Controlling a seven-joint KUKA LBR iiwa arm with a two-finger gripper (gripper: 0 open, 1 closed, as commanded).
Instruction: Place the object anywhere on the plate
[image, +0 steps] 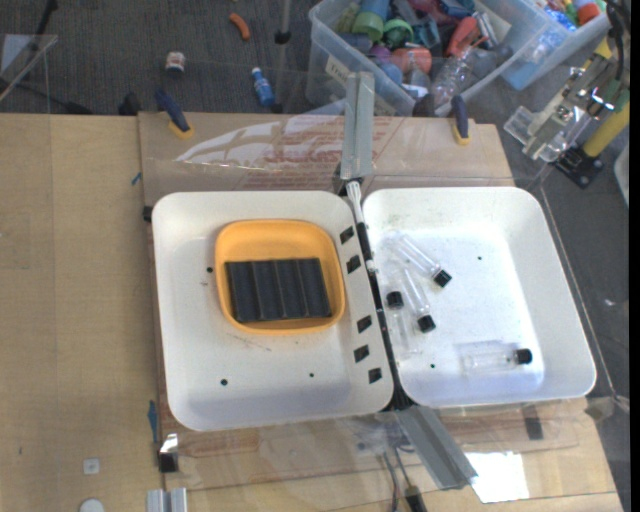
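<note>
Tool: state cannot be told.

Plate (275, 232): orange-yellow, rounded square, shallow; sits in the upper middle of the left bin (190, 390).

Block (278, 290): dark grey, rectangular, ribbed with lengthwise grooves; lies flat on the plate and covers most of its floor.

Vials (415, 275): clear plastic with black caps; a loose cluster lies in the left half of the right bin (560, 300), near the divider. Their exact number is hard to tell, since the clear bodies blend into the white floor.

Single vial (492, 356): on its side, cap to the right, near the lower edge of the right bin, apart from the cluster.

Divider (362, 300): seam between the two bins, with a row of small black tabs.

Metal bar (357, 125): grey, upright, above the seam.

Desk (70, 300): pale wood; two blue clamps (175, 118) at its back edge.

Clear sheet (290, 140): behind the bins, bearing reddish print too blurred to read.

Storage tub (430, 40): translucent, on the floor beyond the desk, holding mixed coloured items.
</note>
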